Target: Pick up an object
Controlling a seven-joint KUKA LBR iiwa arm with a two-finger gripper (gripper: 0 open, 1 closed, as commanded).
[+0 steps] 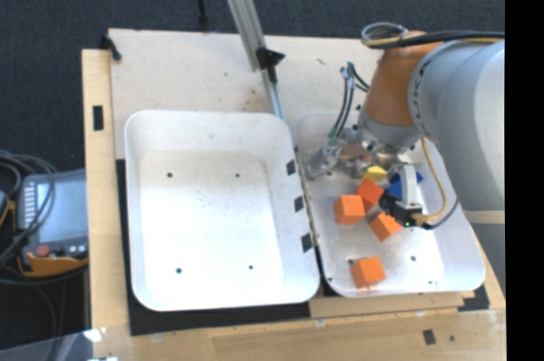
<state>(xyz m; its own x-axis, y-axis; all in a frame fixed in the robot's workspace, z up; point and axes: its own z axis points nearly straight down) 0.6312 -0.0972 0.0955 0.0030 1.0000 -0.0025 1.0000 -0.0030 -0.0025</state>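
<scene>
The right bin (450, 266) holds several small blocks. An orange cube (349, 208) lies near its middle, and another orange cube (368, 271) sits close to the front rim. A third orange block (387, 225) and a fourth (371, 191) lie under the arm's wrist, beside a yellow piece (375, 173) and a blue piece (393, 182). My gripper (326, 159) hangs low over the back left part of this bin, near the inner wall, up and to the left of the blocks. Nothing is visibly held in it.
The left bin (136, 138) stands beside the right one, with a narrow black gap between them. A slanted aluminium post (240, 2) rises behind the bins. The grey and orange arm (425, 104) covers the right bin's back right part.
</scene>
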